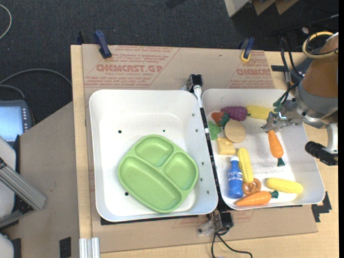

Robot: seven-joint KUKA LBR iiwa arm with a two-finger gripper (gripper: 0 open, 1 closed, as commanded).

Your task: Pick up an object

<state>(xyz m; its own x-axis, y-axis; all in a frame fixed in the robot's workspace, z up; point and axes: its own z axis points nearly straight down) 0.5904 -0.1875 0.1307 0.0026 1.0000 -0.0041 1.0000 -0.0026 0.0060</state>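
the pincer [275,120] hangs low in the right bin [312,168], just above the upright carrot [275,144], likely lining up a grasp there; i cannot tell whether it is wide or narrow.

The arm [321,77] reached in from the right, its gripper [275,121] pointing left and held low.
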